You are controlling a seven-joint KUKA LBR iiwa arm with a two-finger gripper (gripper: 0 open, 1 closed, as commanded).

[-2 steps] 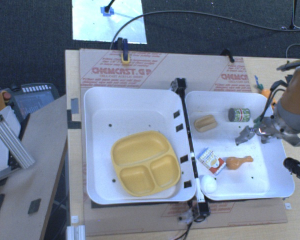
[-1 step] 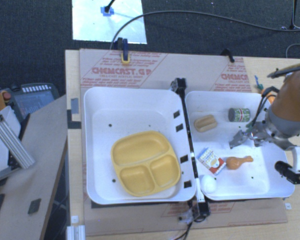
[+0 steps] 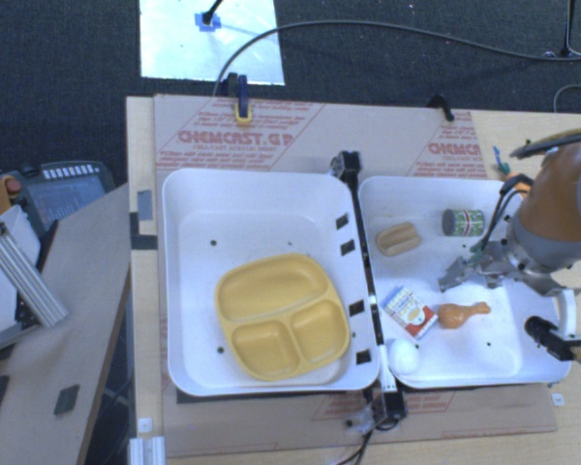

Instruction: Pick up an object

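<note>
This looks like a robotics lab: two white bins point(image 3: 271, 187) sit on a plywood bench point(image 3: 140, 153) over dark carpet point(image 3: 58, 56), cables point(image 3: 387, 29) trail across the floor, a teach pendant point(image 3: 63, 192) lies to one side, and an aluminium rail point(image 3: 19, 269) leans nearby.

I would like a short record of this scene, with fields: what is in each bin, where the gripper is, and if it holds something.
left bin: one yellow tray with three compartments
right bin: bread roll, green can on its side, small carton, chicken leg, white egg in the near-left corner
gripper: over the right bin, between the can and the chicken leg
held object: none seen between the fingers
finger state: cannot tell
</note>
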